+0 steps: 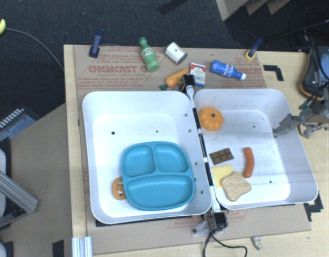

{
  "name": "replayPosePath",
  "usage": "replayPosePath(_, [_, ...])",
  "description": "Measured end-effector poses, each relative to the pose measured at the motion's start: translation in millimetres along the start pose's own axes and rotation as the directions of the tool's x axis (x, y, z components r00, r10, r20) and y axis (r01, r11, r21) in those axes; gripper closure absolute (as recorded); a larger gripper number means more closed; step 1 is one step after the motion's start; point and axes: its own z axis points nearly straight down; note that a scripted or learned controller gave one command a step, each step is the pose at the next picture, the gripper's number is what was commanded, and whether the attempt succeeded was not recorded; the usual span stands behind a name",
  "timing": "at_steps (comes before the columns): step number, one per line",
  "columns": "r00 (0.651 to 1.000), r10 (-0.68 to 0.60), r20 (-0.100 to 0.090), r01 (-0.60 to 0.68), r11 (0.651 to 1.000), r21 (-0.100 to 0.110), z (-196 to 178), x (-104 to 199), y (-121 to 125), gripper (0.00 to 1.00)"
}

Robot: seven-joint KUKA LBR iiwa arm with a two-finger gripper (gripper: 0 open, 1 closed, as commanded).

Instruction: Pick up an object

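The gripper is hanging over the right rim of the right bin, low and slanting inward from the arm behind it. From where I'm standing it is showing as a grey wedge, and I cannot tell whether it is spread apart or closed together; nothing is showing in its grip.

The pickable things are lying well apart from it, mostly toward the bin's left and front. A pumpkin is sitting against the divide between the bins. Further forward a chocolate bar is lying flat, with a cheese slice just in front of it and a toast overlapping the cheese's corner. A sausage is lying lengthwise just beside them, and it is the nearest piece to the gripper. I'm guessing it is the easiest target: it is standing clear of its neighbours and looks narrow enough to straddle, whereas the flat pieces are hugging the floor.

In the left bin a blue tray is taking up the front, with a pretzel tucked against its left edge, awkward to reach. Bottles and a carton are lying on the board behind both bins, outside the working area.

The pick itself is looking not yet begun.
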Motion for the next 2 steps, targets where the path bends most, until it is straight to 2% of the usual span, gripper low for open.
replayPosePath(1, [1.000, -0.001, -0.002, 0.001, 1.000, 0.002, 61, 47, 1, 0.00])
replayPosePath(2, [1.000, -0.001, -0.001, 0.001, 1.000, 0.001, 137, 52, 17, 0.00])
